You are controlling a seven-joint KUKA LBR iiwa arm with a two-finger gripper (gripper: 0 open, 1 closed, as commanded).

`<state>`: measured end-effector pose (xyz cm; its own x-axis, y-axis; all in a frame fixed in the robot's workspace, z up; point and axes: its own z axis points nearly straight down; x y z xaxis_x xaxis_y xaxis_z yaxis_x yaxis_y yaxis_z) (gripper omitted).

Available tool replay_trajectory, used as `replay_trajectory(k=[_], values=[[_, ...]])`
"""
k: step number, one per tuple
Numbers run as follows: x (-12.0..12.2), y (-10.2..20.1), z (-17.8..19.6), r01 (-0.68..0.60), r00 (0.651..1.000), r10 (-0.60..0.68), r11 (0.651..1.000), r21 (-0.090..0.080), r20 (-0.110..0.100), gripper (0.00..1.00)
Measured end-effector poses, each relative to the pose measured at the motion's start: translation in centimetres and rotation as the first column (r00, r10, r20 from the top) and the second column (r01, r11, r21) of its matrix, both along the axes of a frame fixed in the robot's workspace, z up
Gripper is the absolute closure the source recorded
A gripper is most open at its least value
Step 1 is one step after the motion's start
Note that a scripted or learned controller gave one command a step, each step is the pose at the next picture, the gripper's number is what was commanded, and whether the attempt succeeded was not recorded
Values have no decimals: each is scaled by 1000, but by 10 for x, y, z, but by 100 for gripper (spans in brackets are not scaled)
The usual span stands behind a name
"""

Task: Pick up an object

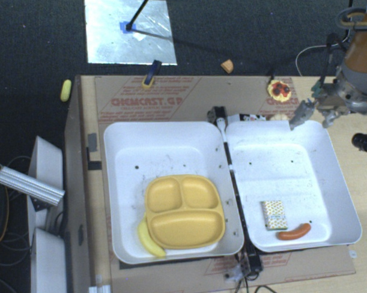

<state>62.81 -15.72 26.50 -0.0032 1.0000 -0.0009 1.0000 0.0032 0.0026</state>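
Observation:
The right bin (328,162) holds a small patterned box (274,215) and an orange-red sausage (293,231) near its front edge. In the left bin (121,175) lies a yellow divided plate (184,210), with a yellow banana (149,239) tucked against its front left side. My gripper (314,115) hovers over the back right corner of the right bin, far from the box and the sausage. It is open, and nothing sits between its fingers (301,113).
A small toy pizza (279,89) lies on the bench behind the right bin. An orange scrap (227,65), a yellow piece (65,90) and a blue-and-yellow clip (151,73) lie beyond the bins. A silver sheet (130,29) is on the floor at the back.

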Motion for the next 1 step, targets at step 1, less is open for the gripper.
replay_trajectory(k=[1], values=[[-59,-46,-1,2,1000,-2,1000,-1,-1,0]])
